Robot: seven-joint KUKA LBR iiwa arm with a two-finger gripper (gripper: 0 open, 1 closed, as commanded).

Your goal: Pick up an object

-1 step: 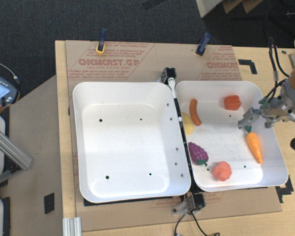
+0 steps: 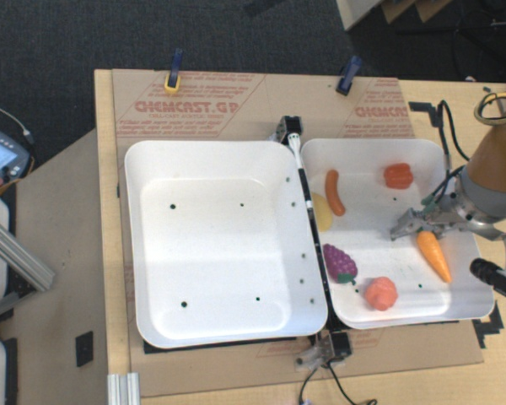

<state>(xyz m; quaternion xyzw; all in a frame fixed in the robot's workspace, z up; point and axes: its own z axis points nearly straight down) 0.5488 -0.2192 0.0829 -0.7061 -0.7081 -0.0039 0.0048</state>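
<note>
One carrot is lying just beside your hand, long axis slanting away toward the bin's near-right corner; hand's spread, cannot tell.

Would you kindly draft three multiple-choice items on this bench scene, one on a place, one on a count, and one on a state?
1. Where does the bunch of purple grapes lie?
A. In the left bin
B. In the right bin, near its left wall
C. On the cardboard outside the bins

2. How many toy foods lie in the right bin?
A. Three
B. Four
C. Six

3. How does the carrot lie?
A. Flat on the bin floor beside the gripper
B. Standing upright on its tip
C. Hanging over the left bin

Answers: 1 B, the grapes sit just right of the divide between the bins. 2 C, a sausage, a tomato, a yellow piece, the grapes, the carrot and a pink fruit. 3 A, it rests at a slant on the floor, next to the gripper.
</note>
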